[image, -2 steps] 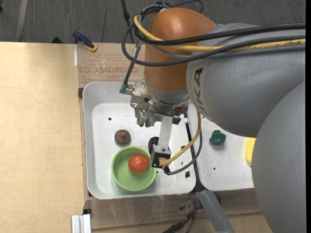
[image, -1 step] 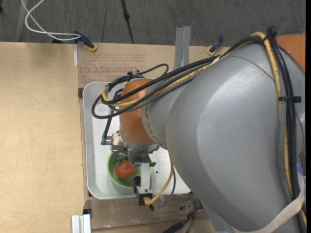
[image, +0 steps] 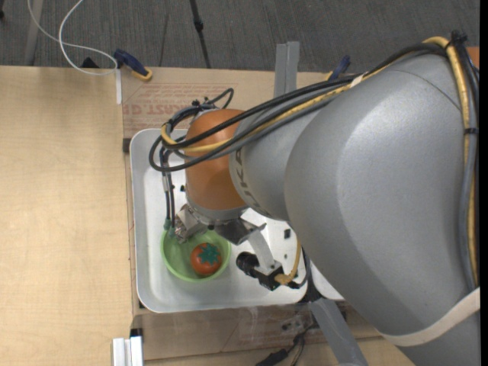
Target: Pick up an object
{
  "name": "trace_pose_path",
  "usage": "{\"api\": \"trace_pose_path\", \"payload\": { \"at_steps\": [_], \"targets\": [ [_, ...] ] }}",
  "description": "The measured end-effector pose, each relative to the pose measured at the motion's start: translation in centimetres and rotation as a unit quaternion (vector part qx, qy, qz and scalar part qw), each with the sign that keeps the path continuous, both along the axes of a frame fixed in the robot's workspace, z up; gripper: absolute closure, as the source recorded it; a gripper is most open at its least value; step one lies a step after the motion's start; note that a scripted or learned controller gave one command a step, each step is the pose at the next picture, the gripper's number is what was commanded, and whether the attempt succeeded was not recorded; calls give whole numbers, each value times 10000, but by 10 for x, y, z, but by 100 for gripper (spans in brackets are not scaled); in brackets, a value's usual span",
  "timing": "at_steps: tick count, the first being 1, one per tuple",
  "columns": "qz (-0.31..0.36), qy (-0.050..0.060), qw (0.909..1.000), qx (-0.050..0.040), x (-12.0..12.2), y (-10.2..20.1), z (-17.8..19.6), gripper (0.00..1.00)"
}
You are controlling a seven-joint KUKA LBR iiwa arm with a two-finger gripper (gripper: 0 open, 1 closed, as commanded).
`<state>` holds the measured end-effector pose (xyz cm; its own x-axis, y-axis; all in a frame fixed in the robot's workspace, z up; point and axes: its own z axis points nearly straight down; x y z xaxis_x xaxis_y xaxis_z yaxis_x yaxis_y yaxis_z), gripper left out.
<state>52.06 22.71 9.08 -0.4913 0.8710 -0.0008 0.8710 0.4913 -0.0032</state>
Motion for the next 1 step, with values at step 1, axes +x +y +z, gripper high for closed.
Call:
{"api": "trace_pose_path", "payload": {
  "at_steps": [1],
  "targets": [
    [-1640,-14,9865,-5,17,-45,143,100]
  ]
}}
